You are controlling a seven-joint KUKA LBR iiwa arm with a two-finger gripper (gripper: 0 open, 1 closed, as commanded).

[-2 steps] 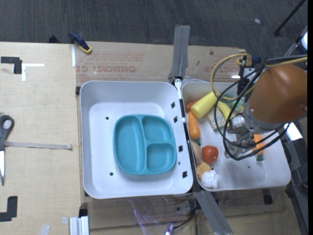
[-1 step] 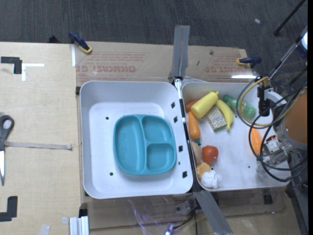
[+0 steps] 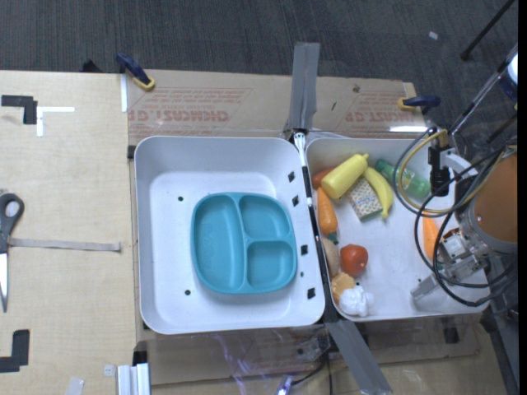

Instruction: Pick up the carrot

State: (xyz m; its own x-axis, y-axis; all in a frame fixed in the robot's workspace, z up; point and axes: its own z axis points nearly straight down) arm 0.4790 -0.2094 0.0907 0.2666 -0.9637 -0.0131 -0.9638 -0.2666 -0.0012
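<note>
The carrot (image 3: 327, 212) is an orange, elongated piece lying along the left wall of the right bin (image 3: 395, 309), just below the yellow bottle (image 3: 343, 174). My gripper (image 3: 435, 281) hangs low over the right side of that bin, well to the right of the carrot and apart from it. Cables and the wrist with its orange band (image 3: 499, 204) cover much of the gripper. Nothing shows in its grasp.
A banana (image 3: 380, 191), a speckled block (image 3: 364, 198) and a green item (image 3: 414, 183) lie at the right bin's back. A red tomato (image 3: 354, 258), a tan piece (image 3: 341, 285) and a white bulb (image 3: 356, 302) sit below the carrot. The left bin (image 3: 156, 220) holds a teal divided plate (image 3: 216, 245).
</note>
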